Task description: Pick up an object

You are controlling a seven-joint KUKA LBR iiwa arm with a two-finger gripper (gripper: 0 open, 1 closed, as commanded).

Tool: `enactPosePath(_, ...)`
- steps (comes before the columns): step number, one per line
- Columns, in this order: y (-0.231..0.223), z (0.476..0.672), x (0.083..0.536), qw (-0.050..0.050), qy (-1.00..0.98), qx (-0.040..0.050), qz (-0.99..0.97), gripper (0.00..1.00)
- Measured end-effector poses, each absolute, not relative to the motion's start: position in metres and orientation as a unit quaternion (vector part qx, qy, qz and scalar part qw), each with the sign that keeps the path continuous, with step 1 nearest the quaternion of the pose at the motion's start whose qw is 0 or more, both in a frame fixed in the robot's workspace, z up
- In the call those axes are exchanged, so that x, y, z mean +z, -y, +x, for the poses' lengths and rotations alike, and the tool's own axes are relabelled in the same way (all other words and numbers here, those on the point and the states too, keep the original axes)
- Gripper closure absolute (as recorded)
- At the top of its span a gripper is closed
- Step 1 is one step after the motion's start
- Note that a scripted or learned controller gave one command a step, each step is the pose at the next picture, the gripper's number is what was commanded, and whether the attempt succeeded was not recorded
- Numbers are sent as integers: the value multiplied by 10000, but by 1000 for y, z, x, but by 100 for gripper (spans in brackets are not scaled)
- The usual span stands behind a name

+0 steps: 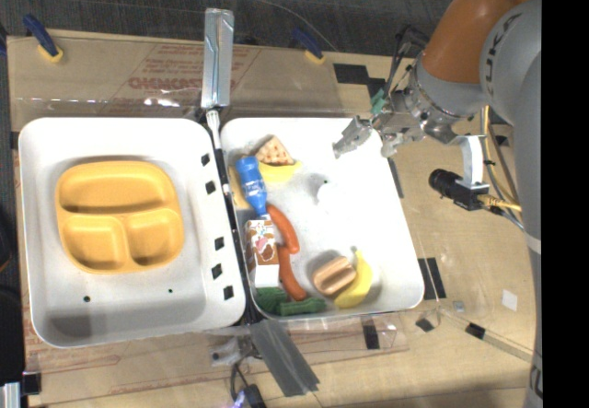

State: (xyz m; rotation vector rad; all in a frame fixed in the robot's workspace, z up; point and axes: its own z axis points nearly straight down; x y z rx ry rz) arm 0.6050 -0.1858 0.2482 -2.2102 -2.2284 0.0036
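Observation:
My gripper [370, 140] hangs over the far right corner of the right bin [368, 213], open, with nothing between its fingers. The objects lie along this bin's left and near sides. A pizza slice [274, 153] rests on a yellow piece at the far left. Below it come a blue bottle [250, 183], a brown and white carton [262, 243] and a red sausage [288, 251]. A bun [332, 274] and a yellow banana [362, 280] sit at the near edge, with a green item [296, 308] beside them. All are apart from the gripper.
The left bin [37, 286] holds a yellow divided tray [120, 213]. A grey metal bar [217, 56] stands at the far end of the wall between the bins. The right bin's middle and right show bare white floor.

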Motion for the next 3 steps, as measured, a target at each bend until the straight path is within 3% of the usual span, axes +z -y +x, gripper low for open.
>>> enactPosePath(1, 97, 597, 126, 6, 6248, 14, -7808, 0)
enactPosePath(2, 102, 510, 94, -49, 8359, 14, -5488, 0)
enactPosePath(3, 99, 512, 104, -42, 8378, -2, -5459, 100)
